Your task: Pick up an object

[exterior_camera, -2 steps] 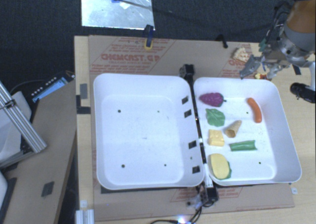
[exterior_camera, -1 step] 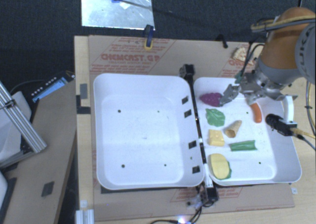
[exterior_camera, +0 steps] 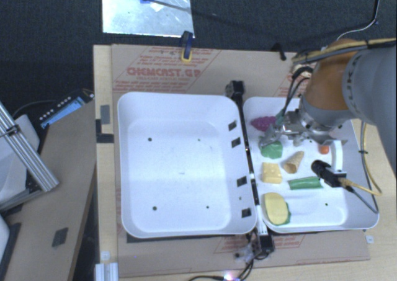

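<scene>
Jaws: I cannot tell their state from my overhead feed; the gripper (exterior_camera: 280,132) sits low in the right bin (exterior_camera: 353,211), its metal parts crowding a purple piece and a green piece, and the tips are lost in that clutter.

Entries by size, as I read them:

- Arm (exterior_camera: 360,81), grey with its orange band, enters from the right and covers the right bin's upper corner.
- Left bin (exterior_camera: 180,168), white, beside the right bin; black clips run along the seam between them.
- Cardboard sheet (exterior_camera: 164,69) with red lettering lies under both bins.
- Yellow oval piece (exterior_camera: 276,208), with a green edge, near the right bin's front wall.
- Green bar (exterior_camera: 303,182), lying flat, just right of the yellow block.
- Green lump (exterior_camera: 271,149) directly under the gripper; contact cannot be confirmed.
- Yellow block (exterior_camera: 271,172) just below the green lump.
- Purple piece (exterior_camera: 263,122) at the gripper's upper left.
- Tan cone (exterior_camera: 293,161) tilted, between gripper and green bar.
- Small orange item (exterior_camera: 324,148), partly hidden by the wrist.
</scene>
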Motion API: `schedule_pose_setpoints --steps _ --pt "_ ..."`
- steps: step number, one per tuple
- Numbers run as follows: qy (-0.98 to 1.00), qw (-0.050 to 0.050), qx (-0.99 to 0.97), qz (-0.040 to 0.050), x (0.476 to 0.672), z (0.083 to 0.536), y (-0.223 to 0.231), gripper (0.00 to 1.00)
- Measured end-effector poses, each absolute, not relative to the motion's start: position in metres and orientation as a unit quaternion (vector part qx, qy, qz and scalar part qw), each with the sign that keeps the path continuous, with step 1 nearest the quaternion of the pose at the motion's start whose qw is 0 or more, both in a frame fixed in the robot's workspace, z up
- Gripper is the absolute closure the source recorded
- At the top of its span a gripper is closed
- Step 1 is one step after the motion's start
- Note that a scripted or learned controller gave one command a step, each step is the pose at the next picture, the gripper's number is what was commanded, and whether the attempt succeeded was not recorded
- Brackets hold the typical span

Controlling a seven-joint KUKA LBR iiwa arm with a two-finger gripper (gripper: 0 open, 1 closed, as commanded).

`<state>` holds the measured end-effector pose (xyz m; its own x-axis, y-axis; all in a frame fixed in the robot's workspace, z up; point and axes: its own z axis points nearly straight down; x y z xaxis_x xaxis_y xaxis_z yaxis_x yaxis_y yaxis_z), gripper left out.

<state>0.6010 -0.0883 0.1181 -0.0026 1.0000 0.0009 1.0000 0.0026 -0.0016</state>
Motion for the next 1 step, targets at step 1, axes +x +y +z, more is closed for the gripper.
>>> schedule_pose_setpoints --steps 1 --pt "-0.708 0.001 -0.707 0.0005 0.5745 0.0826 -0.0827 0.00"
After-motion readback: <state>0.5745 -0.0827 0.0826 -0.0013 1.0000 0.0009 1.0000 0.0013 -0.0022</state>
